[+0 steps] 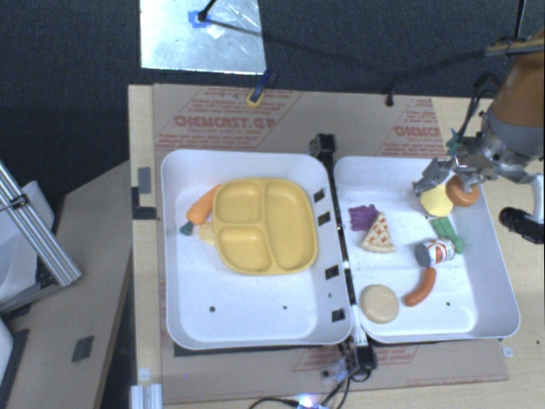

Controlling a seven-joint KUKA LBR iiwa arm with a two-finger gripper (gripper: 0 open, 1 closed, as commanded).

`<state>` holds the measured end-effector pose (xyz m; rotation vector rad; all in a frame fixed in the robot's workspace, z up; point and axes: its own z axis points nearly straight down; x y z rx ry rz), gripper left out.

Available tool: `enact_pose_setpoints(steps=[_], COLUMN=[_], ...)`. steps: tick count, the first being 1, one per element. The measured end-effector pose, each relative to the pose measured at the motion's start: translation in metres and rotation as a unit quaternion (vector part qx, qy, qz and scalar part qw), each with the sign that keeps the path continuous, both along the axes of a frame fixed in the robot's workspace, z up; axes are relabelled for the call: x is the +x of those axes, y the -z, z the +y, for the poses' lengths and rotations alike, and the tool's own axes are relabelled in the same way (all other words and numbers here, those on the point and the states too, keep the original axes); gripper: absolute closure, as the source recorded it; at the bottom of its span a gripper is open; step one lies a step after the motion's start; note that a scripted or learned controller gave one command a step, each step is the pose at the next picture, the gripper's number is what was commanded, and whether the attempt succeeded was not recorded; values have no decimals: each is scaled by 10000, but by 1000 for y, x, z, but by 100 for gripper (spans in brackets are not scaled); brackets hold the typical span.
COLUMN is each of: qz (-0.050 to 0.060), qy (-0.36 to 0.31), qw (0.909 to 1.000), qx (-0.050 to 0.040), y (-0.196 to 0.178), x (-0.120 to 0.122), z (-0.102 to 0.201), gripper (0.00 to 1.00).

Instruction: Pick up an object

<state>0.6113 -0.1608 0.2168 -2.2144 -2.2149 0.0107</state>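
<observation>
From the right bin (490, 254) down to the gripper (449, 177), which hangs over the yellow fruit (436, 201) and orange ball (463, 193) at the far edge, I cannot tell its grip, so I would centre on one fruit first.

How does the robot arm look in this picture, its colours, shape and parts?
The arm enters from the right. It has a rounded orange-brown band above a grey, ring-shaped wrist. Below it sits a compact grey metal gripper with thin dark parts. A dark cable runs along the wrist's left side. I cannot read any markings on it.
</observation>
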Motion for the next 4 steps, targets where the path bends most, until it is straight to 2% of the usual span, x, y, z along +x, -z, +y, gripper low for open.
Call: enact_pose_setpoints(steps=[1,2,3,4], qz=[-66,-42,-46,-115], qy=[-13,-7,-6,-19], qw=[10000,10000,10000,9999], qx=[-12,-5,-7,-19], y=[-8,51,111,128], x=[3,-5,-3,1], z=[0,2,-5,-4], gripper=[0,0,0,0])
